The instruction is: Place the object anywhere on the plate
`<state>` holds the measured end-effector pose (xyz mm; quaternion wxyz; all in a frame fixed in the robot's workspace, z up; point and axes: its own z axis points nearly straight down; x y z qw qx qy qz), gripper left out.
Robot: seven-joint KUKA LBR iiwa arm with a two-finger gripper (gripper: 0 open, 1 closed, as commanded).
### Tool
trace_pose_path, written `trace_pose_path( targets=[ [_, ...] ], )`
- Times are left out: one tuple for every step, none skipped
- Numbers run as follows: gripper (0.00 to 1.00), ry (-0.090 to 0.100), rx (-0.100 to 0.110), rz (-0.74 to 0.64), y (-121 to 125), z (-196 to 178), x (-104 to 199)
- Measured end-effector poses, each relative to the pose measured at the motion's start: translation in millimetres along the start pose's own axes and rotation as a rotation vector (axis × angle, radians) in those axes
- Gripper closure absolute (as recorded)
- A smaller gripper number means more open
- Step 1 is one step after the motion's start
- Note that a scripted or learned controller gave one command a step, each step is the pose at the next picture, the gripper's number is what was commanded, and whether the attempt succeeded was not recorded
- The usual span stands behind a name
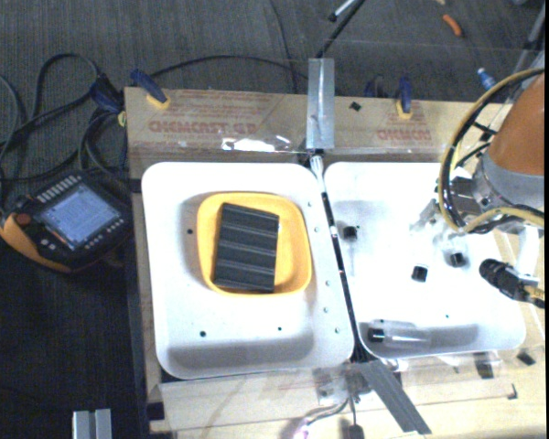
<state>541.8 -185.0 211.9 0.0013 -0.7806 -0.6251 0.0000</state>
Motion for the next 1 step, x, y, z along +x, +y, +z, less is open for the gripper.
trace_pose_path(
  targets=[
    [0.0,0.0,0.0,0.0,0.0,0.0,0.0]
  ],
)
